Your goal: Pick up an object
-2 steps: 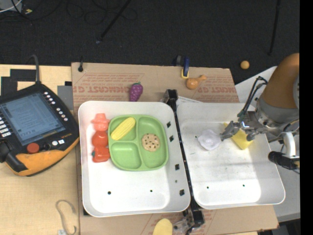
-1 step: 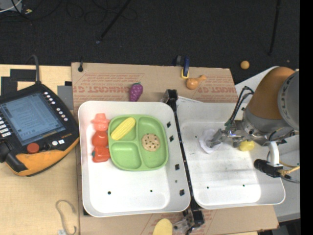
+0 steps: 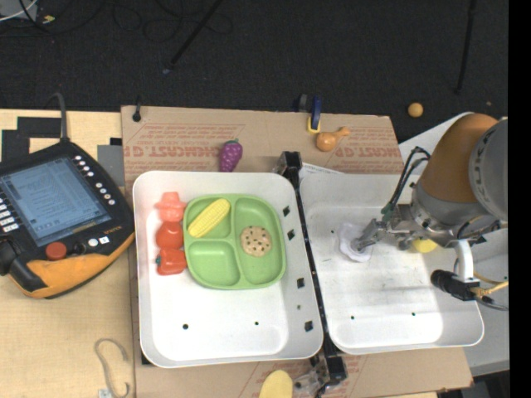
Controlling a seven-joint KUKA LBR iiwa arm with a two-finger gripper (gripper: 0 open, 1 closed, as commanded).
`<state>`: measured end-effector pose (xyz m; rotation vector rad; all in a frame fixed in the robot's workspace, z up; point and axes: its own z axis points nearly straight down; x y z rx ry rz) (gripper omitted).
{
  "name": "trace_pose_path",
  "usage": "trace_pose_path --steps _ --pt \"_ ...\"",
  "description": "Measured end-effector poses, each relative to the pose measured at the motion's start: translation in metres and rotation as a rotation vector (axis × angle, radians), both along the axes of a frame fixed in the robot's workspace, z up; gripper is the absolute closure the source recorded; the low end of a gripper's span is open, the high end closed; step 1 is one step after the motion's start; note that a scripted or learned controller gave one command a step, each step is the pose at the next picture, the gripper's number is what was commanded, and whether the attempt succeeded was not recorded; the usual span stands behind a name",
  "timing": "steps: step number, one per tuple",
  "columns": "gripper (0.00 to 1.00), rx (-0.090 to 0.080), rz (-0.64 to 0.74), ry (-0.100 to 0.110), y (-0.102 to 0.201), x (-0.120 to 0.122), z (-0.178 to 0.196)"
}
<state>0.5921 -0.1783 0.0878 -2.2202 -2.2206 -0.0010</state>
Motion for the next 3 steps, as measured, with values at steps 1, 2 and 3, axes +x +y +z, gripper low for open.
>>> trace_pose_path --steps 1,2,3 --pt "1.00 0.001 -0.004 -0.002 -0.002 0.000 0.011" --pt "1.00 -0.002 -0.001 -0.002 -0.001 -0.002 0.054" --pt "1.00 -0.002 -0.001 -0.003 -0.007 -0.001 0.097"
